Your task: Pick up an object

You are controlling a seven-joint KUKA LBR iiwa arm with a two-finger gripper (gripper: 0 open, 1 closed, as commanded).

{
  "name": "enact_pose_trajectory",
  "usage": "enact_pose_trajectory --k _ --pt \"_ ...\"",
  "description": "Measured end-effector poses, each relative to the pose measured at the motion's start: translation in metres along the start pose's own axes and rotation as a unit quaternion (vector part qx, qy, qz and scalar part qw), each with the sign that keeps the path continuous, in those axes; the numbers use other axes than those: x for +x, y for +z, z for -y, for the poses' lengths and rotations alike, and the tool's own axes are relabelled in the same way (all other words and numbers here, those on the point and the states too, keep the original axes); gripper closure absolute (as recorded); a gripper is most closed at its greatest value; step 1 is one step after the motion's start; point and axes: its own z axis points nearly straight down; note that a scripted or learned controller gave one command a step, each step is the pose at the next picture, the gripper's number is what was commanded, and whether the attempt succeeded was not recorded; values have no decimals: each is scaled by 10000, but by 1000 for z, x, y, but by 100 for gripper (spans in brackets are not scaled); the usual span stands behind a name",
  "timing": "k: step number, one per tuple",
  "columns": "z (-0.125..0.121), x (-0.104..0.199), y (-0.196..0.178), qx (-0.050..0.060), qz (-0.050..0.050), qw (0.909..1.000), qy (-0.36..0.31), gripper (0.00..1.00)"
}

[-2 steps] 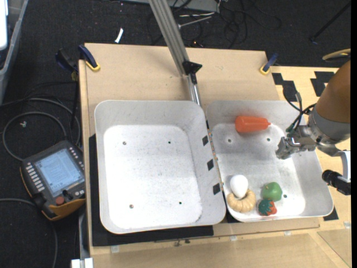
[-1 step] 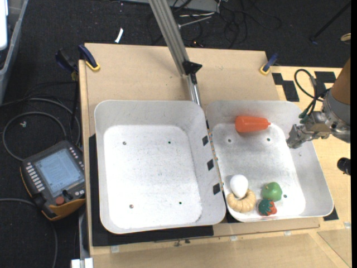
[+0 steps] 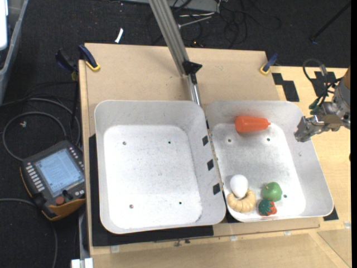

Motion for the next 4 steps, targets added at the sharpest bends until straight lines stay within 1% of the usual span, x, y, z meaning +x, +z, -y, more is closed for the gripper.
enact_pose_trajectory --k 1,3,4 --pt "-1 51 2 36 -23 10000 -21 100" --pt "-24 157 -8 27 -22 10000 -26 100" --pt "-38 216 -8 26 -23 10000 -29 100"
